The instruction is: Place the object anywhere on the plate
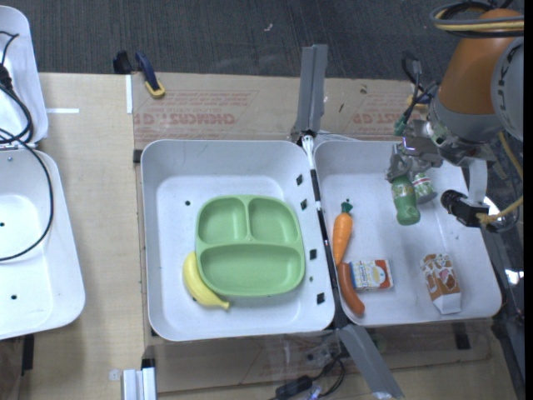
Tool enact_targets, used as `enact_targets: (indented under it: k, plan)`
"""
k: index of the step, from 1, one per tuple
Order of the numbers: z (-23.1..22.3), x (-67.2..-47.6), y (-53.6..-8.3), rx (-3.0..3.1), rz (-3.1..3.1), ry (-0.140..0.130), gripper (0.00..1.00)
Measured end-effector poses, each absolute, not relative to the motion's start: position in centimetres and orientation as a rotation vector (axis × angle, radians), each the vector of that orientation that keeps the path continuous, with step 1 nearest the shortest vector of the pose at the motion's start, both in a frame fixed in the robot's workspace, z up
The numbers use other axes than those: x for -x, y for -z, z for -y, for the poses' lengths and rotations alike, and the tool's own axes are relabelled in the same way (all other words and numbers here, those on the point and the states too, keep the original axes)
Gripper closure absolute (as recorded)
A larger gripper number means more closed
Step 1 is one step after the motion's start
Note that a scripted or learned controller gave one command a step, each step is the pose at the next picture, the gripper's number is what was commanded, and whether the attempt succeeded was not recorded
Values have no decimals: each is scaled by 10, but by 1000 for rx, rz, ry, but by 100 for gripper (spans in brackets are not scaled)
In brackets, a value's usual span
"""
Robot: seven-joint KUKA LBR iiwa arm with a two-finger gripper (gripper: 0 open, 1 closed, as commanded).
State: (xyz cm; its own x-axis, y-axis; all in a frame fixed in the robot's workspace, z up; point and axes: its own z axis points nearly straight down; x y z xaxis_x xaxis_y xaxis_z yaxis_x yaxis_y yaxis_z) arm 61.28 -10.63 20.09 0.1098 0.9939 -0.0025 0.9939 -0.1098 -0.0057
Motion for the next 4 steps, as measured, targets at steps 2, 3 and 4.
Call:
enact_targets:
  k: [2, 3, 4]
  plan:
    - [-32, -591, -188, 2192, 2246, -9, 100]
    - [-93, -560, -188, 2206, 2231, -11, 100]
    - [-92, -560, -188, 2208, 2230, -11, 0]
